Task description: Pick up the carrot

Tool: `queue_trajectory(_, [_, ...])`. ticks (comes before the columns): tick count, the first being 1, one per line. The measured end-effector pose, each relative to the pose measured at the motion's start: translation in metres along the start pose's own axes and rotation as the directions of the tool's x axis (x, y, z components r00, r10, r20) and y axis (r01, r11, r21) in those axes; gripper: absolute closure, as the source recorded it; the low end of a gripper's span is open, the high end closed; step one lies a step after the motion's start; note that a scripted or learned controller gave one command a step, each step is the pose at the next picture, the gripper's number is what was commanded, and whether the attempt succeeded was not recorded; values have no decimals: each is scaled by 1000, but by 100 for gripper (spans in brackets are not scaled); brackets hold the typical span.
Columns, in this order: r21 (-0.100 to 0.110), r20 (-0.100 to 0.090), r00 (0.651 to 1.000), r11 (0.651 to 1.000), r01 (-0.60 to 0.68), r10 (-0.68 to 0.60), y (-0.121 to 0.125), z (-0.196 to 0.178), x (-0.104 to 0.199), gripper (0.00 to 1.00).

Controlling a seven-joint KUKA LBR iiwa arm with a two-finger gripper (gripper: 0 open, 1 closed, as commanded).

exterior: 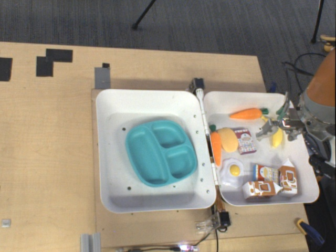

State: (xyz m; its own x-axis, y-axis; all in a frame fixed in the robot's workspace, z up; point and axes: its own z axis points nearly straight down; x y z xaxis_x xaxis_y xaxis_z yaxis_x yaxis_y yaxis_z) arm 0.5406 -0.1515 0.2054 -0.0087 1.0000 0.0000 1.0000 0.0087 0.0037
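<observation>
At the near edge of the bench [47, 167], between the two bins, a small clamp with cables [215, 223]. Just beyond it, two shallow white bins side by side. In the left bin [107, 140], a teal divided plate [160, 152], lying slightly askew, three compartments visible. In the right bin [310, 185], several toy foods. Along the near wall of that bin, two brown and white cartons [273, 181] next to each other, one tilted against the other. Just left of the cartons, a fried egg [233, 169], white with a yellow yolk. Farther back, a pale yellow rounded piece [228, 139], touching a small maroon and white packet [245, 141] on its right. Along the left wall of the right bin, a long orange piece [216, 148], partly tucked against the divider. Near the far wall of the right bin, the carrot [247, 114], orange with a green stub at its right end, lying flat and roughly crosswise. Right of the carrot and slightly nearer, the gripper [275, 126], reaching in from the right on the grey arm, orange band above. Metal fingers spread open, holding nothing, apart from the carrot. Just under the fingers, a small yellow piece [276, 138] resting on the bin floor. Beyond the bench, dark grey carpet.
</observation>
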Motion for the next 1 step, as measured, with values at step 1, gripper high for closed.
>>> queue_trajectory(1, [-8,2,992,992,124,-124,-15,118,65,0])
